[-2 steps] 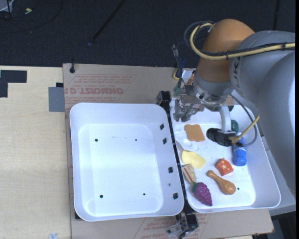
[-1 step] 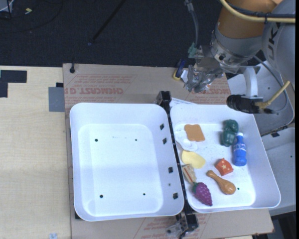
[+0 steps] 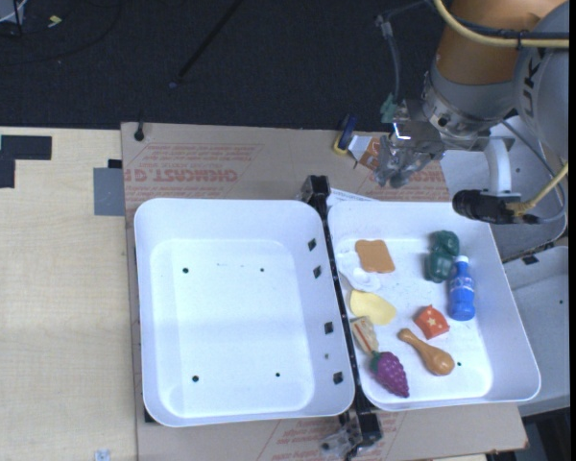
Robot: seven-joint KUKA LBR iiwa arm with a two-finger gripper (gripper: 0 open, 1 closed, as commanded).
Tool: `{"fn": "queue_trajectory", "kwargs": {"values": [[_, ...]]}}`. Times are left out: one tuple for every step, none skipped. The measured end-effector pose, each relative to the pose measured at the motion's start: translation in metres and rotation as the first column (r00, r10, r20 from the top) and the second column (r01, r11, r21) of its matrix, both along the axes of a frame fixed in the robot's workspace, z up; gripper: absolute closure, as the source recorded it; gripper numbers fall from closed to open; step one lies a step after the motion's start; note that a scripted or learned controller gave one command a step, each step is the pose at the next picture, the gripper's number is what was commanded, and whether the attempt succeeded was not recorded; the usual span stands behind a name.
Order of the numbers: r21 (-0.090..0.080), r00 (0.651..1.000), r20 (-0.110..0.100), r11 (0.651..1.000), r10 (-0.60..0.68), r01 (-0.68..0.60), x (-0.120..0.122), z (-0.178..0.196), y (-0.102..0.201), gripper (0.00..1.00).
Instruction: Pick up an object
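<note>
Hovering above the far edge of the right bin (image 3: 518,373), gripper (image 3: 400,169) sits high, clear of the contents. Whether it is open or closed, or has hold of anything: cannot tell from this angle.

Candidate objects all lie in the right bin: orange slab (image 3: 374,255), white piece (image 3: 366,279) touching it, yellow wedge (image 3: 372,306), purple grapes (image 3: 392,374), drumstick-shaped toy (image 3: 428,351), small red block (image 3: 431,322), blue bottle (image 3: 461,289), dark green toy (image 3: 443,254). Left bin (image 3: 154,305) alongside.

Step, as judged: approach, nothing lifted yet. Next move calls for choosing one piece, travelling over it, descending straight. Bottle and green toy touch; orange slab looks better isolated.
</note>
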State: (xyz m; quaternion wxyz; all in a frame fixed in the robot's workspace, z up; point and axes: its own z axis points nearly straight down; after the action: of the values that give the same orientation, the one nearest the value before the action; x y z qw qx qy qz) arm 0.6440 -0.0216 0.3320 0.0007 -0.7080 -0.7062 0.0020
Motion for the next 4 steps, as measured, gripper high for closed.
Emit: {"fn": "queue_trajectory", "kwargs": {"values": [[0.003,1.000,0.013,1.000,0.008,-0.008,-0.005,0.113,0.049,1.00],[0.003,1.000,0.008,1.000,0.007,-0.007,-0.008,0.176,0.088,1.00],[0.002,1.000,0.003,1.000,0.006,-0.006,-0.015,0.207,0.128,1.00],[0.001,1.000,0.001,1.000,0.006,-0.006,0.001,0.204,0.168,1.00]]}}
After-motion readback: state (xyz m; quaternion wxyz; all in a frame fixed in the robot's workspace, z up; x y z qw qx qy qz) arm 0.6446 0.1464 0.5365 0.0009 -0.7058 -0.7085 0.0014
